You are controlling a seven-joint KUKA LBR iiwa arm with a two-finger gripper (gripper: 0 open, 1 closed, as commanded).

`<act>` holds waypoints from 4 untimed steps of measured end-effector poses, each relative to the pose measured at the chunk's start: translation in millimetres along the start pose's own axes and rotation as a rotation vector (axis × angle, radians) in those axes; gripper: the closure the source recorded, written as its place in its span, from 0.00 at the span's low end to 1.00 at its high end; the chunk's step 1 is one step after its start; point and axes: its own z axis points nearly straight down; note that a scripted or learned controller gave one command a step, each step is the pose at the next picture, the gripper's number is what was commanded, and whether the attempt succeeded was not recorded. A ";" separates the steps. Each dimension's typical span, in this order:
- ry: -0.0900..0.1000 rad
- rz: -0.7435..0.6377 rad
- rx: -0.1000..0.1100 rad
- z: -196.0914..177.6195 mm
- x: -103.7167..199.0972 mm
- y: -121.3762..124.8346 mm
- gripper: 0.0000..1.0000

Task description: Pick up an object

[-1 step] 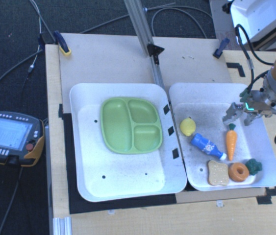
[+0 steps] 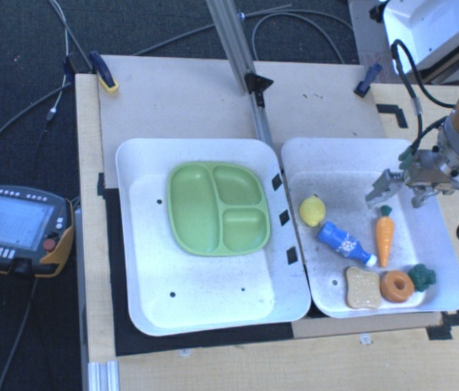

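Gripper (image 2: 398, 187): jaws look spread apart, nothing held, hanging just above the carrot (image 2: 385, 239).
Tip: carrot's narrow width should be straddled, bottle (image 2: 346, 244) avoided.

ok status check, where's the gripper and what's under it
Gripper open, above right bin, holding nothing. Carrot just below it, untouched. Blue bottle and lemon close by to the left.
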 end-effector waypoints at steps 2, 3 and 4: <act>0.003 0.001 0.008 98.9 8.6 -13.5 0.00; 0.003 0.000 0.006 142.8 14.7 -13.0 0.00; 0.001 0.001 0.000 129.0 14.1 -11.5 1.00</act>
